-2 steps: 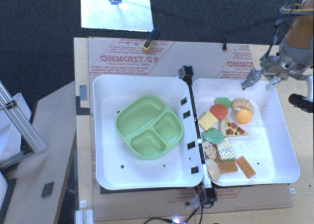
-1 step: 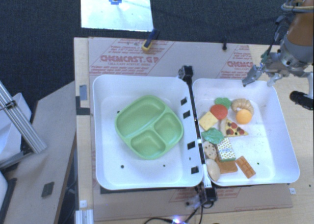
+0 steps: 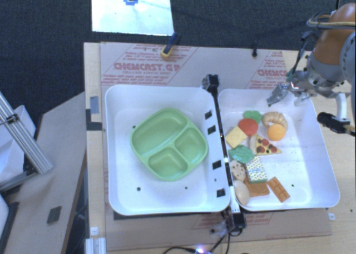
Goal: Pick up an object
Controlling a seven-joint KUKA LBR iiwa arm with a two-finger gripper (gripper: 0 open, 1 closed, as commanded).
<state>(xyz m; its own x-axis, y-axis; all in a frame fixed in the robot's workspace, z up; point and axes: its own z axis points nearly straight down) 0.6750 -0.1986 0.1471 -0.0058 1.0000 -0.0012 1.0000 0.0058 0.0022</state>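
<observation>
I see bare floor along the right bin's far and right walls, where my gripper hangs fingers spread and holding nothing, above the toy food crowded against the divider, and the left bin on the bench carries a green tray.

Bench, pale wood, bearing printed sheet; on that, two white bins side by side: left bin, right bin, touching along middle.
</observation>
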